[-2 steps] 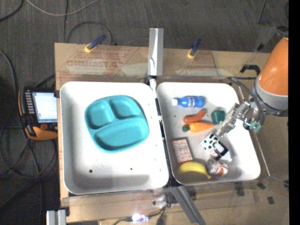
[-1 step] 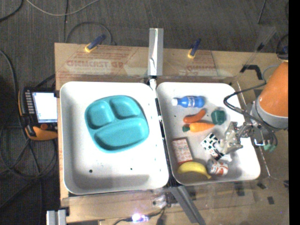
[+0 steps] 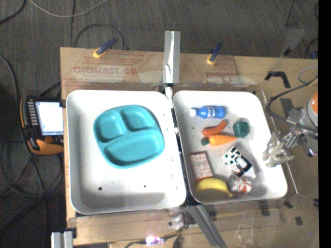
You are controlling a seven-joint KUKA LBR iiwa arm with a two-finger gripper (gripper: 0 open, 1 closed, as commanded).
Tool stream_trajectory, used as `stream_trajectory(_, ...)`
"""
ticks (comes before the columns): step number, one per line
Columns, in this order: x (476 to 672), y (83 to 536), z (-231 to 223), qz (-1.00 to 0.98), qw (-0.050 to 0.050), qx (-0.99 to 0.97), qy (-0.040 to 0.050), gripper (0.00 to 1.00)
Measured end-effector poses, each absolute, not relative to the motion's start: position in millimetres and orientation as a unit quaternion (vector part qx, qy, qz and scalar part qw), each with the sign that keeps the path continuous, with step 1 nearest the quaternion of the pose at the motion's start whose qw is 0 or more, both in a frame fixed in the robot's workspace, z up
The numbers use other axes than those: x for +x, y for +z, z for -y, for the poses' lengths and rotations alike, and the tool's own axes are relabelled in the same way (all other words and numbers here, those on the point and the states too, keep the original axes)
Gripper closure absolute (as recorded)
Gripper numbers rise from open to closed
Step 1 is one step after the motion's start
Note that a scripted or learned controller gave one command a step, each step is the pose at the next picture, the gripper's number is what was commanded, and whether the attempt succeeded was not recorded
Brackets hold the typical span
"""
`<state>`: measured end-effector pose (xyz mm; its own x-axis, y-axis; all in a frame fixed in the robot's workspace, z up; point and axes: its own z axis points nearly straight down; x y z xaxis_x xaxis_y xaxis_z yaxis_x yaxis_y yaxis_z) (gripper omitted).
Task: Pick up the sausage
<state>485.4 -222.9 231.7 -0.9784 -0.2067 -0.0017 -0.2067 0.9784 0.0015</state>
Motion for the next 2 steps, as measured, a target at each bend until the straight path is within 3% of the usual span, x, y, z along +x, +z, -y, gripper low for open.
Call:
stream_trajectory(1,488.0,239.9,220.1,-0.994,0.003,-0.105,0.0034,1.00)
stream_trajectory(2,537.5,180.5,222.1,-0.987,0.000,-0.163,0.0009,1.00)
